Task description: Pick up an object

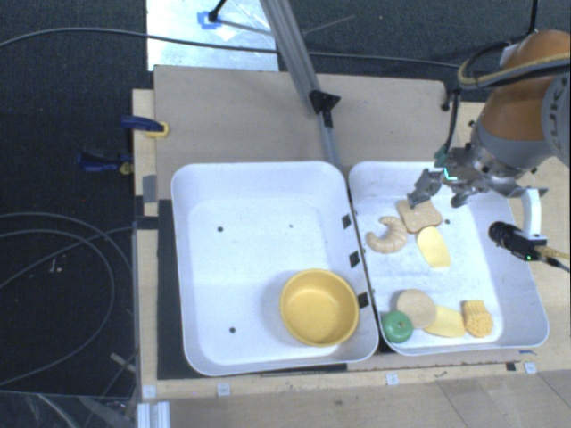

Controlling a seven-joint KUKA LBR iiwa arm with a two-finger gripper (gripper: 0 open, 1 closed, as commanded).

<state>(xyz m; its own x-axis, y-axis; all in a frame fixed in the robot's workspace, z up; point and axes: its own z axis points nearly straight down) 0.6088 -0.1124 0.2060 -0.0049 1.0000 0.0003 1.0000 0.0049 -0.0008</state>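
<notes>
My gripper (443, 191) hovers over the back of the right bin (526, 283), its two fingers spread wide with nothing between them. Just below its left finger (423, 189) lies a tan slice of toast (419, 216). A croissant (387, 235) sits left of the toast and a pale yellow wedge (434, 248) lies below it. Along the front of this bin are a round tan bun (416, 307), a green ball (397, 328), a yellow slice (444, 326) and an orange waffle-like piece (477, 318).
The left bin (223, 239) holds a yellow bowl (318, 307) at its front right. A grey pole (299, 52) slants down to the bins' shared back edge. A black fitting (510, 237) sticks out by the right bin's right wall.
</notes>
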